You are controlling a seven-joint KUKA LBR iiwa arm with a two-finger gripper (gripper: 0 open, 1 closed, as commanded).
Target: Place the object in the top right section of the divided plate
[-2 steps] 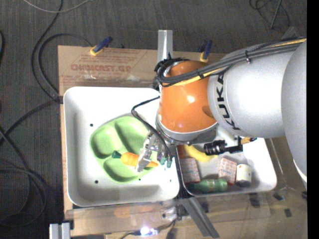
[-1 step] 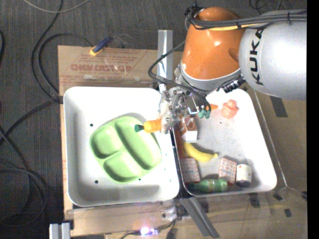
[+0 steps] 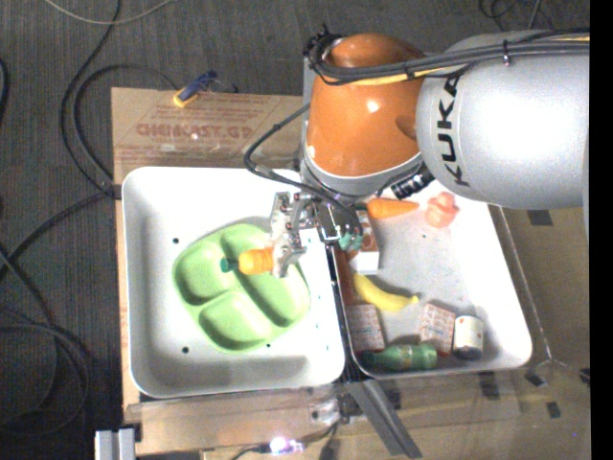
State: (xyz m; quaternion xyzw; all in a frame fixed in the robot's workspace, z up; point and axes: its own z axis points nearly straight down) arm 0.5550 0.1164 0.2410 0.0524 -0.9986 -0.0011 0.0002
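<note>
Carrot toy, orange with a green stub at its left end, lies in the upper section of the green divided plate, toward the plate's right rim. Plate sits in the left bin, roughly central, tilted so its lobes run from upper right to lower left; the lower two sections hold nothing visible.

Gripper hangs just at the carrot's right end, at the plate's right rim near the wall shared by the two bins. Metal fingers point down onto that end of the carrot; whether they are apart or clamped on it — cannot tell, the view is too cluttered there. Orange wrist band and grey arm link cover the top edge of the right bin.

Right bin, left to right: a small box against the left wall; a green bottle lying along the bottom edge; a yellow banana near the middle left; a second carrot at the top, partly under the arm; a patterned packet right of centre, low; a pink item near the top edge; a small can in the bottom right corner

Cardboard sheet lies beyond the top edge of the left bin, with a blue and yellow clip on its top edge
</note>
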